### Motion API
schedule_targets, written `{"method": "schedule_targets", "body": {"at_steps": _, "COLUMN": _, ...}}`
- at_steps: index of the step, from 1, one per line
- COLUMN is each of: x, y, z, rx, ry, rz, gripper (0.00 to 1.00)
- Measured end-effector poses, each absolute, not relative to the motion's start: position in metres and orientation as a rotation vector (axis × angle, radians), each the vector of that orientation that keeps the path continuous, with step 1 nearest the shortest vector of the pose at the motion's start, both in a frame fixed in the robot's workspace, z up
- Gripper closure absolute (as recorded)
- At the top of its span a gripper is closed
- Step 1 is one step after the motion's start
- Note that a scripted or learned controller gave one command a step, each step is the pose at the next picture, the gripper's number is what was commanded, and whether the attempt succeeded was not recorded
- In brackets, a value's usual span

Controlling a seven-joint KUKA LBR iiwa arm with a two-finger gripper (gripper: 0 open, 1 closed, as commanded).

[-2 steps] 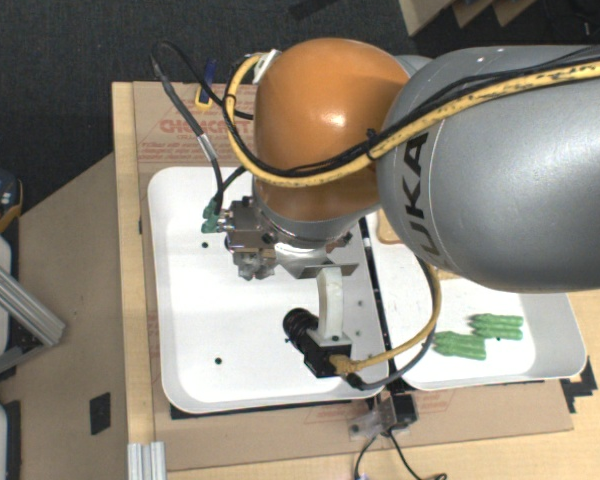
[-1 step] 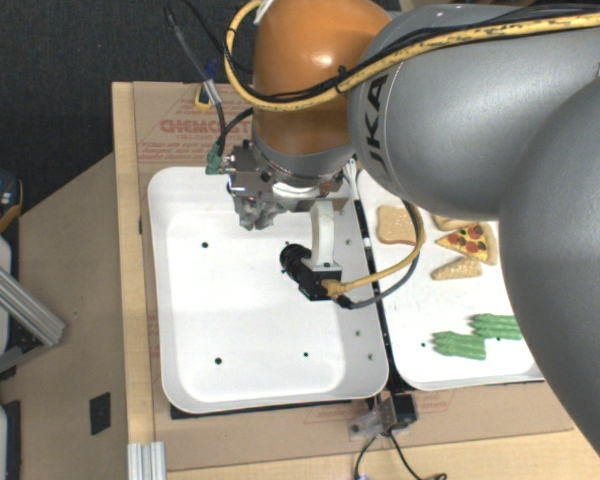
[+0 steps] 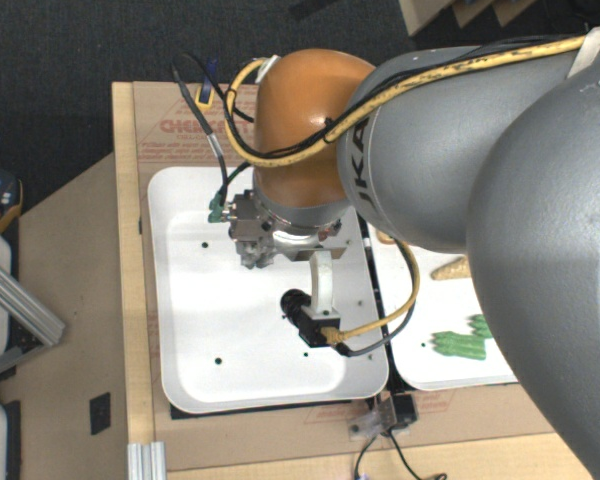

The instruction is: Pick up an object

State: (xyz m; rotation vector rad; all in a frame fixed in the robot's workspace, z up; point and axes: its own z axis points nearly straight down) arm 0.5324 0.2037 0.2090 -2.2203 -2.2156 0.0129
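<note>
Nearest the viewer, the brown cardboard-covered bench top (image 3: 130,388) runs along the lower edge and carries two shallow white plastic bins side by side. The left-hand white bin (image 3: 195,373) shows a bare floor marked by a few small dark specks (image 3: 218,360). The right-hand white bin (image 3: 425,368) is largely covered by the arm; on its visible floor lies a bright green, knobbly-edged object (image 3: 462,345), flat on the bin floor near the front rim, its right end hidden under the arm. Further back in the same bin lies a pale tan, elongated object (image 3: 448,267), also partly hidden by the arm and well apart from the green one. Both objects are in the right bin, apart from the tool. The grey KUKA arm (image 3: 500,148) enters from the right, passes over the right bin and ends in a rounded orange band (image 3: 300,108) above the wrist. Below that band the grey metal two-finger gripper (image 3: 252,246) points down over the rear half of the left bin. How far it is open cannot be told, and nothing can be seen in its grasp. Beyond the bins, red printing (image 3: 185,123) marks the cardboard, then dark floor (image 3: 80,28).
</note>
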Motion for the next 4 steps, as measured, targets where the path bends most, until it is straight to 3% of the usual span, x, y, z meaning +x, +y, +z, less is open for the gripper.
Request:
{"method": "schedule_targets", "body": {"at_steps": 1, "x": 0.577, "y": 0.226, "z": 0.313, "rx": -2.223, "ry": -2.229, "rz": -0.021, "gripper": 1.0}}
{"method": "schedule_targets", "body": {"at_steps": 2, "x": 0.595, "y": 0.219, "z": 0.353, "rx": -2.225, "ry": -2.223, "rz": -0.01, "gripper": 1.0}}
{"method": "schedule_targets", "body": {"at_steps": 3, "x": 0.538, "y": 0.226, "z": 0.407, "rx": -2.217, "ry": -2.227, "rz": -0.012, "gripper": 1.0}}
{"method": "schedule_targets", "body": {"at_steps": 4, "x": 0.547, "y": 0.181, "z": 0.304, "rx": -2.225, "ry": -2.211, "rz": 0.019, "gripper": 1.0}}
